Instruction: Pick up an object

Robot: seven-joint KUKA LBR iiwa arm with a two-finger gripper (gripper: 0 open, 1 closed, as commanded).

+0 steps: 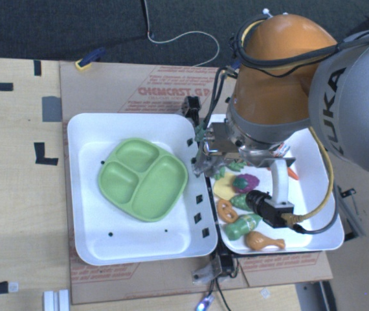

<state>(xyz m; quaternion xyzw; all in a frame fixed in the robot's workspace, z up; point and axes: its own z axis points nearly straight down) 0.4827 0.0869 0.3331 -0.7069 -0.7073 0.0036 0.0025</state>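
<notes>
The right bin (324,238) holds a pile of toy food: a yellow piece (224,188), a purple eggplant (244,182), a pretzel (226,210), a green pickle-shaped piece (241,225) and a brown drumstick (264,241). My gripper (222,153) hangs low over the left side of this bin, just above the yellow and purple pieces. The orange wrist band and grey arm cover the bin's upper half. Its fingers are hidden among metal parts and the toys.
The left bin (84,141) holds a green three-compartment plate (144,178). Both bins rest on a cardboard sheet (165,86). A black cable and connector (272,209) loop from the arm over the right bin. A white cable (171,37) lies on the dark floor behind.
</notes>
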